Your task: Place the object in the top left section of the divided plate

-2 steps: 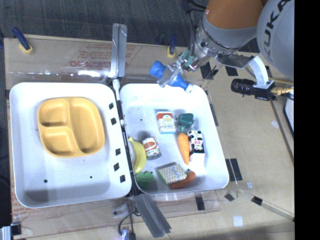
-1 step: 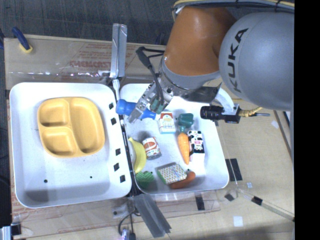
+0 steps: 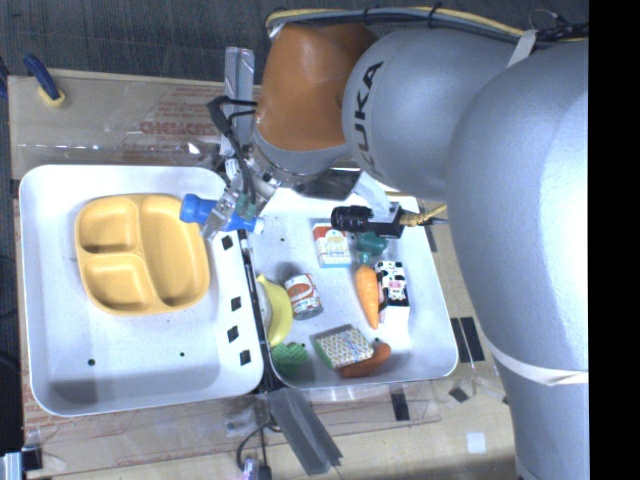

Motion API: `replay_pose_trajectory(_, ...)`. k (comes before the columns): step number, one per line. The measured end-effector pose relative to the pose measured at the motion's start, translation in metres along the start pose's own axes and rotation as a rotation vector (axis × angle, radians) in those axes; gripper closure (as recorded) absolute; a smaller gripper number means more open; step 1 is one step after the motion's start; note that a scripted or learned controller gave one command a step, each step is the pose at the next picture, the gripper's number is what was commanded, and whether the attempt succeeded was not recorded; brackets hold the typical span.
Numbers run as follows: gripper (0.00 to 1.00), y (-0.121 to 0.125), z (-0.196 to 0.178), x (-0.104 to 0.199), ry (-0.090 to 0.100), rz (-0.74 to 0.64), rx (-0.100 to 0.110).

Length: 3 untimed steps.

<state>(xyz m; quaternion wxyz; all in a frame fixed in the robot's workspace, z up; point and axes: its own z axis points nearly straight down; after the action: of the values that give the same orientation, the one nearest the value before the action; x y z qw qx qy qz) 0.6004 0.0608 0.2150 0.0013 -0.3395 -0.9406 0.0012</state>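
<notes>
Plate [image 3: 140,253], yellow and divided, is seen lying in the left bin [image 3: 50,368], and just beside its upper right edge a blue object [image 3: 196,209] is seen clamped between the fingers of the gripper [image 3: 225,211], close above the rim shared by the two bins. The blue object could be dropped short into the large right section or onto the rim, if release is made before it is carried over to the top left section. Banana [image 3: 277,313], can [image 3: 302,296] and carrot [image 3: 367,296] are left in the right bin [image 3: 435,353].
</notes>
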Motion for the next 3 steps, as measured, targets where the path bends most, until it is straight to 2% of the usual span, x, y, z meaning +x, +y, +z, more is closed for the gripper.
replay_pose_trajectory(1,1.00,0.0144,0.0129,0.0483,0.001,-0.156,0.000)
replay_pose_trajectory(2,0.00,0.0141,0.0127,0.0478,0.000,-0.155,0.000)
replay_pose_trajectory(3,0.00,0.0141,0.0127,0.0478,0.000,-0.155,0.000)
